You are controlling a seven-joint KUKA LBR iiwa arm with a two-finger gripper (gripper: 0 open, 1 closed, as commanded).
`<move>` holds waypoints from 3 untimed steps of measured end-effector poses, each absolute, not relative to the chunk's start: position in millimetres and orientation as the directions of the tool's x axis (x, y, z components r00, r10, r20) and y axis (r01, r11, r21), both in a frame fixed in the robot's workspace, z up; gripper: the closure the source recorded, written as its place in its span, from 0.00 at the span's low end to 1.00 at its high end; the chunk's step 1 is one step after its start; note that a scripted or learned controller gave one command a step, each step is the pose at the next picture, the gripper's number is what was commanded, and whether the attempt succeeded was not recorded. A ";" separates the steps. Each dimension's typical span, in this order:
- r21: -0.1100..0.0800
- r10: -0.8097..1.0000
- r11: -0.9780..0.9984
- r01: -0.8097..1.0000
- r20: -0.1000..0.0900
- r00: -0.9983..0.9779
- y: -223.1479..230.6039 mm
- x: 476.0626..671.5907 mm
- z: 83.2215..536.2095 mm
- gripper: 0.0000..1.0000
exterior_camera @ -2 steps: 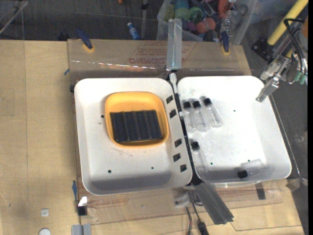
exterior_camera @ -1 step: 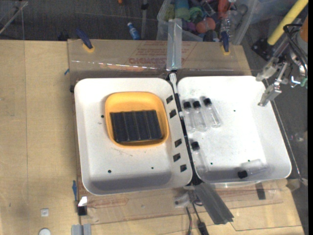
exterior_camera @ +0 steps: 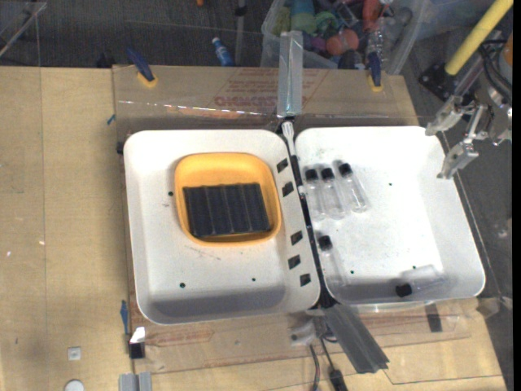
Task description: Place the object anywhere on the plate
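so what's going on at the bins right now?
Nothing has been picked yet. The gripper hangs over the far right edge of the right bin, and I can't make out anything in it. Three clear vials with black caps lie in that bin near the divider, with another one at the near edge. The orange plate sits in the left bin, carrying a dark ribbed slab.

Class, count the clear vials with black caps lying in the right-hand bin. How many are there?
5. Three lie side by side near the divider, one lies below them, one sits at the front edge. Clear glass blends in, so others may be missed.
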State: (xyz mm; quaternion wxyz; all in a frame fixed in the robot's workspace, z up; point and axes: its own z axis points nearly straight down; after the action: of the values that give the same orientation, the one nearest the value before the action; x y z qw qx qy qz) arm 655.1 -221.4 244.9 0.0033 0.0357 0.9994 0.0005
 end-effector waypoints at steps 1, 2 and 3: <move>0.000 -0.154 0.988 -0.154 -0.009 -0.988 -221.1 662.1 234.9 0.00; -0.003 -0.373 0.928 -0.373 -0.010 -0.928 -221.0 668.9 227.2 0.00; -0.005 -0.568 0.823 -0.568 -0.010 -0.823 -221.2 669.0 238.3 0.00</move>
State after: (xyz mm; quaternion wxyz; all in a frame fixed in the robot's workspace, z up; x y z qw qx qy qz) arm 669.0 -221.2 238.3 0.0054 -0.2973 0.9548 -0.0009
